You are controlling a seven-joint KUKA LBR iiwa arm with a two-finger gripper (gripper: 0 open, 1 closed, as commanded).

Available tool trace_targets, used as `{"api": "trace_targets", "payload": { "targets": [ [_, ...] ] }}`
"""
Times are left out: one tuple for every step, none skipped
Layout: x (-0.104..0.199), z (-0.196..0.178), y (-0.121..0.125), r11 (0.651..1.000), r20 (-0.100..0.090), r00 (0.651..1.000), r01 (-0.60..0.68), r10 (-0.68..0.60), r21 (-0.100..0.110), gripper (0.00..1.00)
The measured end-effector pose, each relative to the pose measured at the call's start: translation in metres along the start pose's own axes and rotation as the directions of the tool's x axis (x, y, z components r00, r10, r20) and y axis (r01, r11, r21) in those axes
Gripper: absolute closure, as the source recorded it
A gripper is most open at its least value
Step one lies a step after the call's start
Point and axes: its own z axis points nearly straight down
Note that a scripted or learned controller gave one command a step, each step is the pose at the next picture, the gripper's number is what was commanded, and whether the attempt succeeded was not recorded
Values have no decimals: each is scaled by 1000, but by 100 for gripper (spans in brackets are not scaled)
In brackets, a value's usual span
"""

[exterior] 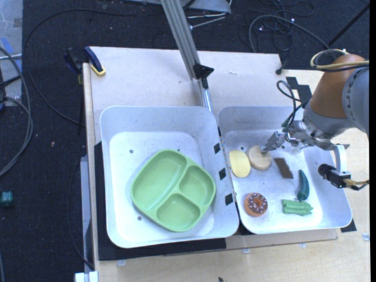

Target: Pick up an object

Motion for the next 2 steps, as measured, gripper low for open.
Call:
{"api": "trace_targets", "payload": {
  "targets": [
    [1,-12,1,1000,0,1000,1,-1,-4,100],
    [-7,-63,-4,1000,-1,1000,-1,1,6,100]
  ]
}}
